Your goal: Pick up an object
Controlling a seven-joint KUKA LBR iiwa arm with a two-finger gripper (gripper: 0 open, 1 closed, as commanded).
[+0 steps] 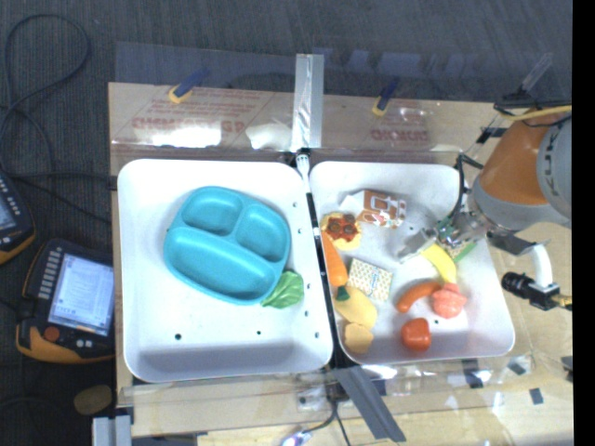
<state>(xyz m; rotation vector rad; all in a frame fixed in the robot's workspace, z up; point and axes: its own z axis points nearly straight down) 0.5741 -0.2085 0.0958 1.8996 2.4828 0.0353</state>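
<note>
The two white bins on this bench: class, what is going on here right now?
A grey and orange robot arm reaches in from the right, its gripper low in the right bin beside a yellow banana. Nothing is visibly lifted yet. Around it lie toy foods: a carrot, a red tomato, a cracker. The left bin holds a blue divided plate and a green leaf.

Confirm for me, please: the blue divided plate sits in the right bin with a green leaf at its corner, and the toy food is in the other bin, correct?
Not quite. The camera view shows the blue divided plate in the left bin, not the right one. The green leaf does lie at its lower right corner, and the toy food, such as the banana and carrot, is in the other bin.
</note>
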